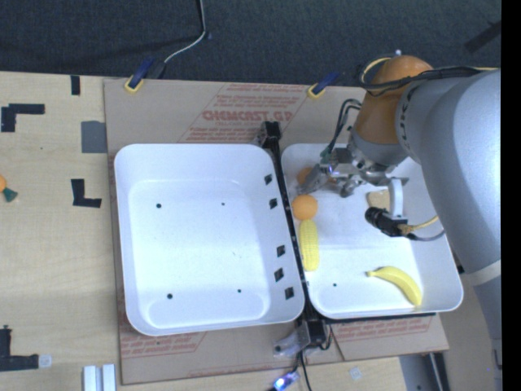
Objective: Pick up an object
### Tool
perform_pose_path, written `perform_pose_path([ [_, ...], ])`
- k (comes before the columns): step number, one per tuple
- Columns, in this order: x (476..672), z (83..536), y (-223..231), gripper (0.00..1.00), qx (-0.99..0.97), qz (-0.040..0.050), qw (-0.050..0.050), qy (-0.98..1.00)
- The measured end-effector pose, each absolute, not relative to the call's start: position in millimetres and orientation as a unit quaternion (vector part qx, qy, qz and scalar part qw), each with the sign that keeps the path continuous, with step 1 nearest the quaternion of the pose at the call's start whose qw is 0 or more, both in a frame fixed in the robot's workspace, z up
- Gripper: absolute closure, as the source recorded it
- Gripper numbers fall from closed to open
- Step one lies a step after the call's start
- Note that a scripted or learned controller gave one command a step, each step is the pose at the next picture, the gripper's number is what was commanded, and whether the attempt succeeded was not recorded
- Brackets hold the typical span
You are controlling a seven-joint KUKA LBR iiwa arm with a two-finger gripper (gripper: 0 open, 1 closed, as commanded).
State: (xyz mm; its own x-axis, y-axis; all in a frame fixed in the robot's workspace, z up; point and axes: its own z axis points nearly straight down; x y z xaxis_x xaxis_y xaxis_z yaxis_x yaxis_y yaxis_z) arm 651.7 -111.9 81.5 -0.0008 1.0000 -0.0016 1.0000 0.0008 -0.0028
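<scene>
The right bin (431, 300) holds an orange ball (304, 208) near its left wall, a yellow corn cob (309, 245) just below the ball, and a banana (396, 283) near the front right corner. A small orange piece (304, 175) lies at the back left, and a tan piece (378, 197) shows partly under the arm. My gripper (335, 173) hangs low over the back left of the right bin, just right of the small orange piece and above the ball. I see nothing held in it.
The left bin (195, 235) lies beside the right one, with a black divider (281, 218) between them. Both rest on a cardboard sheet (236, 112). The grey arm (456, 153) covers the right bin's back right. A black cable (399, 226) loops beside the wrist.
</scene>
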Motion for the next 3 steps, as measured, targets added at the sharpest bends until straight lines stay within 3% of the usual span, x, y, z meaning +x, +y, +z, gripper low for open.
perform_pose_path([
  [1, 669.7, 130.6, -104.4, 0.00, -0.706, -0.0013, -0.001, -0.708],
  [2, 666.9, 87.5, -93.2, 0.00, -0.707, 0.0019, 0.002, -0.708],
  [3, 667.7, 83.9, -94.5, 0.00, -0.707, 0.0014, 0.000, -0.708],
])
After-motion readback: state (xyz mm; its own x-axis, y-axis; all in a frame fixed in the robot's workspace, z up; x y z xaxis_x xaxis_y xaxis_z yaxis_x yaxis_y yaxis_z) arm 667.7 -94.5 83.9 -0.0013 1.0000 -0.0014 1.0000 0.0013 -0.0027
